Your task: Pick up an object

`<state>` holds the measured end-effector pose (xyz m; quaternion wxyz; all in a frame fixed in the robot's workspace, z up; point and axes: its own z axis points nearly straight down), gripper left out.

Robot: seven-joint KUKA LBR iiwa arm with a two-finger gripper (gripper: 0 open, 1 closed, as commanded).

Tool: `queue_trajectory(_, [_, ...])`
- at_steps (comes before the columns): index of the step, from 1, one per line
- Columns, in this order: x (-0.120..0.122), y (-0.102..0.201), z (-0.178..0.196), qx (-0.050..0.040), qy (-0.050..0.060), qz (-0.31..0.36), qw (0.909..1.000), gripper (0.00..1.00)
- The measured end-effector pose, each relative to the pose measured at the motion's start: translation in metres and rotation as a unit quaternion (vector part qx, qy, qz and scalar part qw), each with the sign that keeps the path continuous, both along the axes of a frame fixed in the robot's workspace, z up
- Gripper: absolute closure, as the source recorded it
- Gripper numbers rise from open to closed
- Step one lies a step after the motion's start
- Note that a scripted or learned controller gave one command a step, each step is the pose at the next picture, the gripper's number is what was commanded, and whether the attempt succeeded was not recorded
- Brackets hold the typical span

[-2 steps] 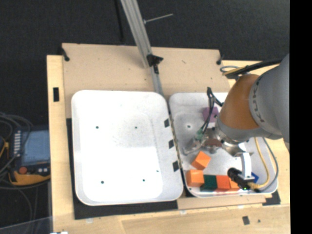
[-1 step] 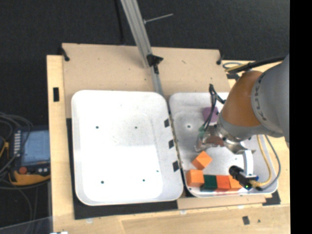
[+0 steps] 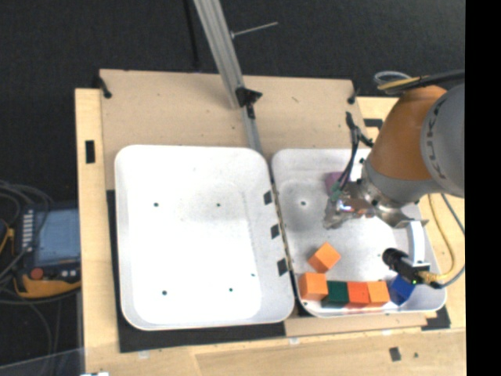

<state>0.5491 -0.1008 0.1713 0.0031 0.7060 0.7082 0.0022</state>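
The gripper point(image 3: 338, 210) hangs over the right bin point(image 3: 301, 175) above the orange blocks point(image 3: 325, 257); its spread is unclear.

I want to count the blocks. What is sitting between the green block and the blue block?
In the camera view, two orange cube blocks sit side by side between the green cube block and the blue cube block, along the right white bin's near wall.
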Motion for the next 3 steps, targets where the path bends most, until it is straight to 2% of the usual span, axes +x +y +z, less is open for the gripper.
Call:
queue_trajectory(1, [0.001, -0.009, 0.047, -0.0002, 0.0, 0.0, 1.0, 1.0])
queue_trajectory(2, [0.011, -0.015, 0.103, -0.0003, 0.0, 0.001, 1.0, 1.0])
queue_trajectory(3, [0.008, 0.046, 0.095, 0.001, 0.003, 0.002, 1.0, 1.0])
